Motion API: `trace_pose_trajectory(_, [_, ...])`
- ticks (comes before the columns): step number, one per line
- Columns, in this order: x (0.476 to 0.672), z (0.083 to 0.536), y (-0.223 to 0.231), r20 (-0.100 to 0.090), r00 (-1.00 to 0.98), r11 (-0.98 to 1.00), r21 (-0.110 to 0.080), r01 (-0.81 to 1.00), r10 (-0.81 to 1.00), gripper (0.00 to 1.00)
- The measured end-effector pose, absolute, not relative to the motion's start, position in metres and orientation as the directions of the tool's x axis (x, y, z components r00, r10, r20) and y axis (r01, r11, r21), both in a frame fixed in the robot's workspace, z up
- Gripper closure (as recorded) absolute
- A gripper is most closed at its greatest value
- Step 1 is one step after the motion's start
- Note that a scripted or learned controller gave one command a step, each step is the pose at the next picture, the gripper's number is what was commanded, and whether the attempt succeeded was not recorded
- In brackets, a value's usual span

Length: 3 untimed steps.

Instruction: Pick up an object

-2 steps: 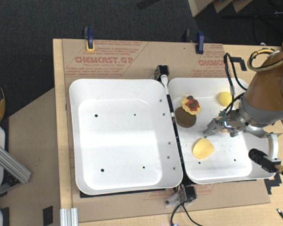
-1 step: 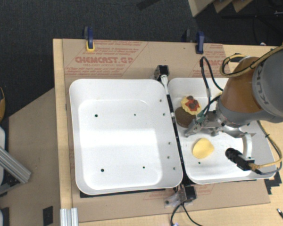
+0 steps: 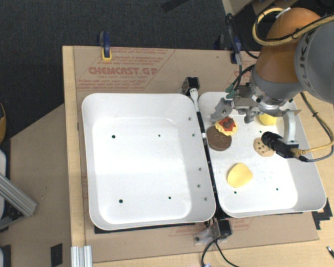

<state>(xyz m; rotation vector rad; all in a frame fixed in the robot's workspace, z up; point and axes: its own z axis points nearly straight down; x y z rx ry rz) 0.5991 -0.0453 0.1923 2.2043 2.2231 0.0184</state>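
Note:
My gripper (image 3: 255,121) hangs over the back of the right bin (image 3: 300,196), below the orange-banded wrist. It is open, its grey fingers (image 3: 220,112) spread wide, and nothing sits between them. A small red and yellow object (image 3: 227,125) lies just beside the left finger, resting against a brown round piece (image 3: 219,139). A yellow object (image 3: 265,119) is partly hidden under the gripper body. A tan cookie-like disc (image 3: 260,146) lies in the bin's middle, and a yellow lump (image 3: 239,175) sits nearer the front.
The left bin (image 3: 94,115) stands beside the right one, sharing a raised middle rim (image 3: 205,149). A black fitting with a yellow cable (image 3: 278,143) hangs by the right finger. Blue clamps (image 3: 105,44) hold the cardboard base at the back.

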Motion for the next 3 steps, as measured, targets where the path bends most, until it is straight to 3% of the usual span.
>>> trace_pose_trajectory(1, [0.628, 0.185, -0.021, 0.000, -0.004, 0.004, 0.004, 1.000, 1.000, 0.00])
trace_pose_trajectory(2, [0.611, 0.118, -0.102, -0.002, 0.008, -0.008, -0.008, 1.000, 1.000, 0.00])
trace_pose_trajectory(3, [0.603, 0.086, -0.100, 0.002, 0.002, -0.002, 0.005, 1.000, 1.000, 0.00])
